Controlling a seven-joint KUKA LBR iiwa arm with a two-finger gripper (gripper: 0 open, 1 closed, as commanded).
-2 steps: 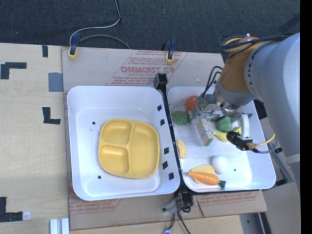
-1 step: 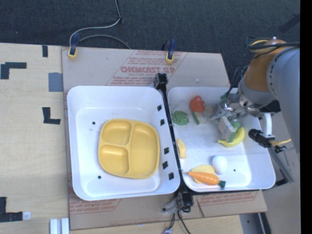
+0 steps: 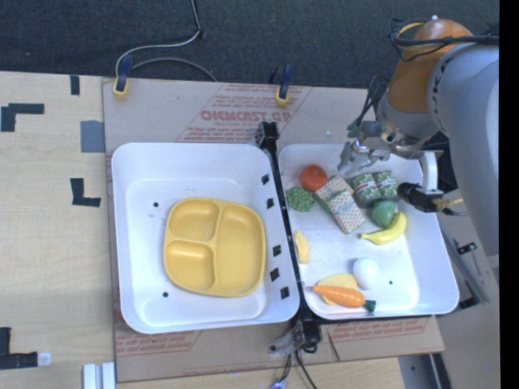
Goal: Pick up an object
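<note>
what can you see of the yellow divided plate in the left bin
The yellow divided plate looks like smooth moulded plastic, a rounded square with raised ridges splitting it into three compartments: two smaller ones on the left, one longer one on the right. It lies flat and right way up on the floor of the left bin, about in the middle, turned slightly askew to the bin's walls. Nothing lies in it or touches it apart from the bin beneath.
</note>
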